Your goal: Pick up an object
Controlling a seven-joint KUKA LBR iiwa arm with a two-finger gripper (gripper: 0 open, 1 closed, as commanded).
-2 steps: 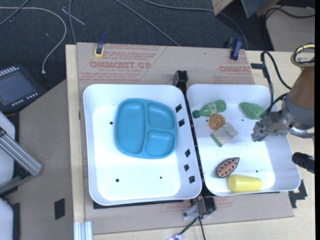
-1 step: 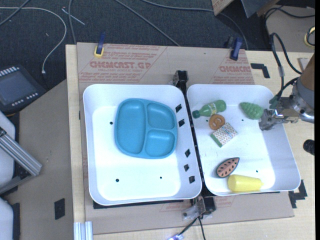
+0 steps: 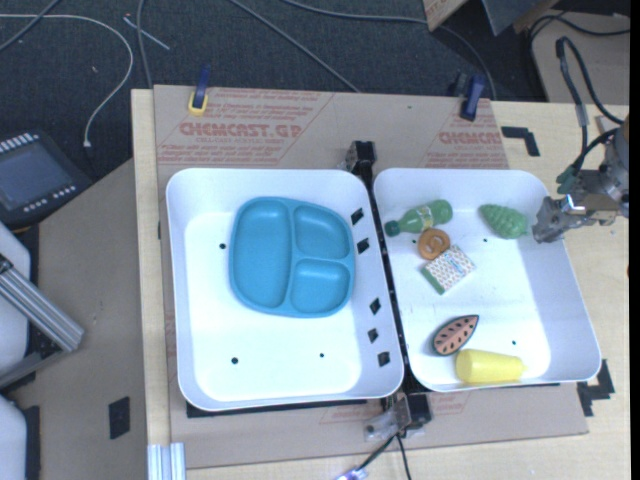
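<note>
Six small objects lie in the right bin (image 3: 560, 298): a green bottle (image 3: 420, 217), a green leafy piece (image 3: 504, 220), a brown ring (image 3: 434, 243), a checkered packet (image 3: 449, 268), an oval brown piece (image 3: 455, 334) and a yellow block (image 3: 489, 366). A blue divided plate (image 3: 292, 257) sits in the left bin (image 3: 200, 348). The jaws (image 3: 549, 224) hover at the right bin's far right rim, just beside the leafy piece; whether they are parted I cannot tell.

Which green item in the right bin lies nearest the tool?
The green leafy piece, just left of the tool; the green bottle lies farther left.

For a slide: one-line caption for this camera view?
Gripper at right bin's edge beside green toy; blue plate in left bin.
</note>
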